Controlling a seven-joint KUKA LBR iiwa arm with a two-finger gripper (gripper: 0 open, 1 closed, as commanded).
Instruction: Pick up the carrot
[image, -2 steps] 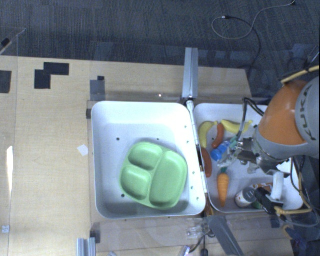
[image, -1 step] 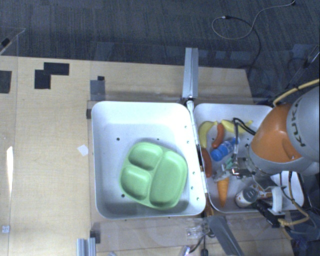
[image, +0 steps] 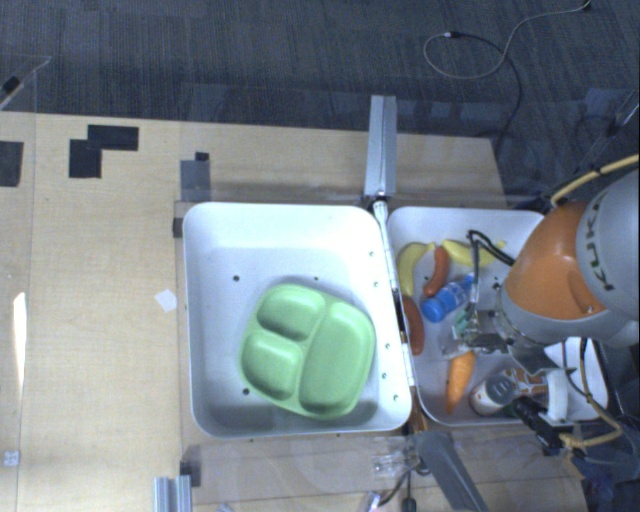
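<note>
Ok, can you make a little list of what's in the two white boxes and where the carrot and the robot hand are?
left bin: holds a green divided plate
right bin: carrot, banana, blue bottle, hot dog
carrot: orange, lying near the bin's front, nothing lifting it
banana: yellow, at the back
blue bottle: in the middle
gripper: low over the right bin, just above the carrot
arm: reaches in from the right

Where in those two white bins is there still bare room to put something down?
Mostly in the left bin: bare floor along its far and left walls, around the green tray. The right bin is crowded: banana, blue bottle and carrot sit packed beside the arm.
</note>
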